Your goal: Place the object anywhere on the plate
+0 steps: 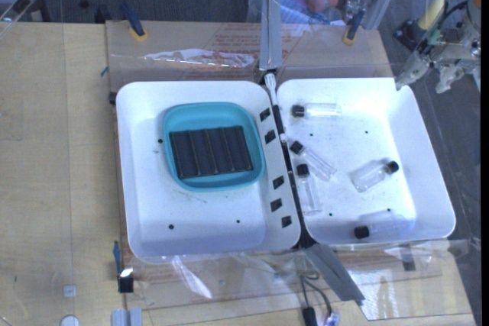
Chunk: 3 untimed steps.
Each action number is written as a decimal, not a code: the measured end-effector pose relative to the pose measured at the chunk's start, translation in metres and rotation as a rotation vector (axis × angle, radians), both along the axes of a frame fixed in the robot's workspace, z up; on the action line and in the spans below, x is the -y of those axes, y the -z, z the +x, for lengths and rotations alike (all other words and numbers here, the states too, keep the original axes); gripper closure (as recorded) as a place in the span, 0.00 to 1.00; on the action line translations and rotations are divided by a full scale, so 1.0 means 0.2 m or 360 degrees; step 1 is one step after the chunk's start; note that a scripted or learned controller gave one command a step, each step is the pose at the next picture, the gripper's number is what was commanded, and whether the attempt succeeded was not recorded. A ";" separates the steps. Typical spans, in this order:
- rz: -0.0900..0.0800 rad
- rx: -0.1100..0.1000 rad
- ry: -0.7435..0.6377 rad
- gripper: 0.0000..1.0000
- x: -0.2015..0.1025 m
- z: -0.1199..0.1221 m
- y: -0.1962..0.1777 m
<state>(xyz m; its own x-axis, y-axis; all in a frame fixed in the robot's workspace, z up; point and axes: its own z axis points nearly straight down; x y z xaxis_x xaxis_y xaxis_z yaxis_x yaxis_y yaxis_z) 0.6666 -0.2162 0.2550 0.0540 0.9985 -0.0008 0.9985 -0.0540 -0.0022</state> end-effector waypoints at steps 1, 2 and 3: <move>0.0002 -0.0002 0.0094 0.00 0.01 0.00 0.03; 0.0002 -0.0001 0.0161 0.00 0.01 0.00 0.06; -0.0002 0.0006 0.0225 0.00 -0.05 0.00 -0.64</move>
